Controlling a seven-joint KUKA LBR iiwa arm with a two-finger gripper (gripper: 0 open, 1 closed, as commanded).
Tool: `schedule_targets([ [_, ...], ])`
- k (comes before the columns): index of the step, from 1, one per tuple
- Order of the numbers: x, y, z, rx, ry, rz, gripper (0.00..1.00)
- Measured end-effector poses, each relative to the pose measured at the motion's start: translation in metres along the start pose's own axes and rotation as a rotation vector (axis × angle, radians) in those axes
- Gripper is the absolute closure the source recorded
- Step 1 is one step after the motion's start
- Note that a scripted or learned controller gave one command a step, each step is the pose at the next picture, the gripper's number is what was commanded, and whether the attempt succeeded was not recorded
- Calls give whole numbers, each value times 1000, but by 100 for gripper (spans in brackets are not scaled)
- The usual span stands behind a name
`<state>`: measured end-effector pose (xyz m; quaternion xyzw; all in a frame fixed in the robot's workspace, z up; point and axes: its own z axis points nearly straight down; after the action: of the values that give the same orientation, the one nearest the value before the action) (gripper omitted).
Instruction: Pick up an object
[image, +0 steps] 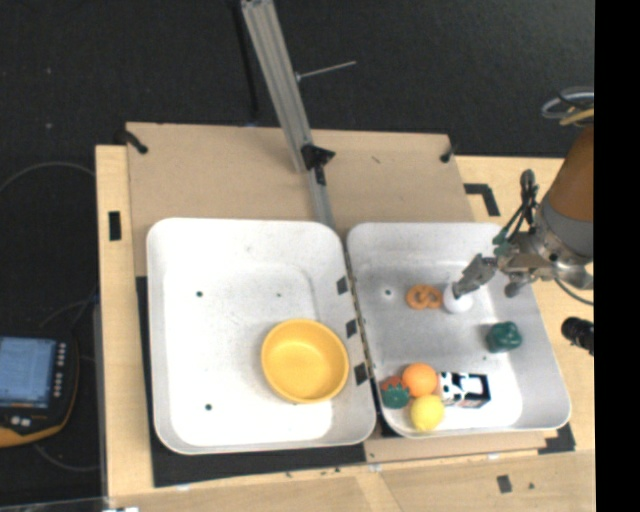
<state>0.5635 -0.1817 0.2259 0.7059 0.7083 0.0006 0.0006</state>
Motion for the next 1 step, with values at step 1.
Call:
schedule_targets([
  [1,0,0,0,0,0,1,0],
])
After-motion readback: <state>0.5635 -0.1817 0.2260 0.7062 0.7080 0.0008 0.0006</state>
